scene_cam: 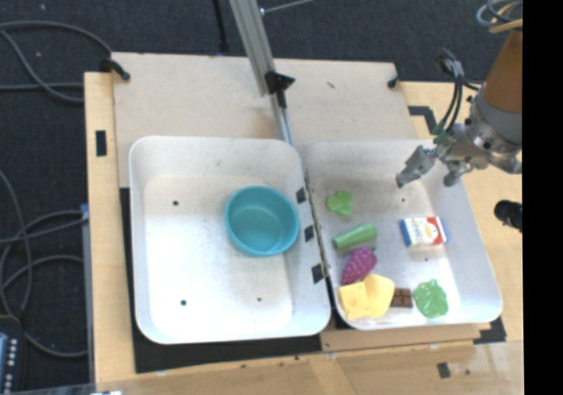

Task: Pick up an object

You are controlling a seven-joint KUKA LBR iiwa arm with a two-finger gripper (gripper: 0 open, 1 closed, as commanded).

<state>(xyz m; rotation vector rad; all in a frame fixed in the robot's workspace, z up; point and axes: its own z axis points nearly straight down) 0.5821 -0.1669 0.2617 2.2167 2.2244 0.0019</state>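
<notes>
My gripper (pixel 433 170) hangs over the far right part of the right bin (pixel 387 164), its two grey fingers spread apart with nothing between them. Below it in the bin lies a small white, blue and red carton (pixel 422 231). Further left are a small green lump (pixel 339 202), a green cylinder (pixel 354 236), and a purple grape bunch (pixel 358 265). Near the front rim sit a yellow block (pixel 367 296), a small brown piece (pixel 401 299) and a green leafy toy (pixel 430 297).
The left bin (pixel 176 296) holds a teal bowl (pixel 261 220). A slanted aluminium post (pixel 251 24) rises from the back between the bins. Cables lie on the dark floor at the left. The arm's orange band (pixel 505 76) is at the right edge.
</notes>
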